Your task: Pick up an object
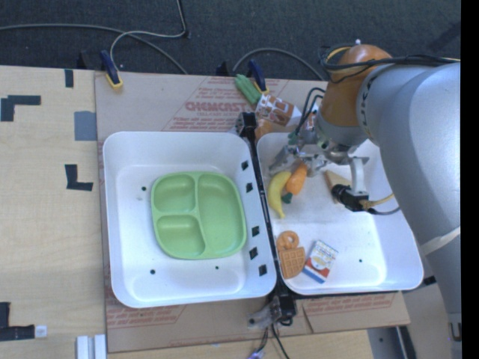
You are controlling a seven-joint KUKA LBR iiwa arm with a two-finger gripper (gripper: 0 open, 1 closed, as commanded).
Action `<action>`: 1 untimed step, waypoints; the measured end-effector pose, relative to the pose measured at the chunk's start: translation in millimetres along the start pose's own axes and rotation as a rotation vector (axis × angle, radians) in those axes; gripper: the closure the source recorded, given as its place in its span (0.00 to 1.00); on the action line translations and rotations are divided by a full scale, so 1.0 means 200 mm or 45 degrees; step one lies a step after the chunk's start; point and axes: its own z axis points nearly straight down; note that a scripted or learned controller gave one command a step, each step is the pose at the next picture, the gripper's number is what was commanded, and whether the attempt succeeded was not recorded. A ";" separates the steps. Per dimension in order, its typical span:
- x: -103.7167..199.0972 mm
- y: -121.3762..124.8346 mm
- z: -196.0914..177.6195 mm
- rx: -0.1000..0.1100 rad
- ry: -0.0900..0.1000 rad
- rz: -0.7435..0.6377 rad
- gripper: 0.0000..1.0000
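Gripper low in right-hand bin, by carrot

Arm (pixel 419 140) enters from view right, orange band (pixel 352 88) above the wrist. Gripper (pixel 299 155) sits down at the far-left part of the right-hand bin (pixel 378 249). How wide it is open: cannot tell from this slant, wrist hardware in the way. Nothing visibly held.

Task things, all in the right-hand bin:
- orange carrot (pixel 296 181), just below the gripper in the view, may be touching it, cannot tell. Tilted, lying on the bin floor.
- banana (pixel 277 194), just beside the carrot on its left, running along the bin's left wall.
- pale cone-shaped piece (pixel 334 178), right of the carrot, near the gripper.
- pretzel (pixel 287 239) and waffle (pixel 291 260), touching each other, near-left corner against the wall.
- small white box (pixel 320 262) with red and blue print, just beside the waffle on its right, lying flat and skewed.
- brown printed packet (pixel 275 111), at the bin's far-left corner, on or over the rim, cannot tell which.

Left-hand bin (pixel 127 200): green divided plate (pixel 198 214), three compartments, lying flat around the middle. Well apart from the gripper.

Both bins sit on a cardboard sheet (pixel 187 103) on the bench. Green object (pixel 247 88) lies on the cardboard beyond the bins, near the packet.
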 end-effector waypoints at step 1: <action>-0.05 -0.10 0.00 -0.002 0.000 0.000 0.00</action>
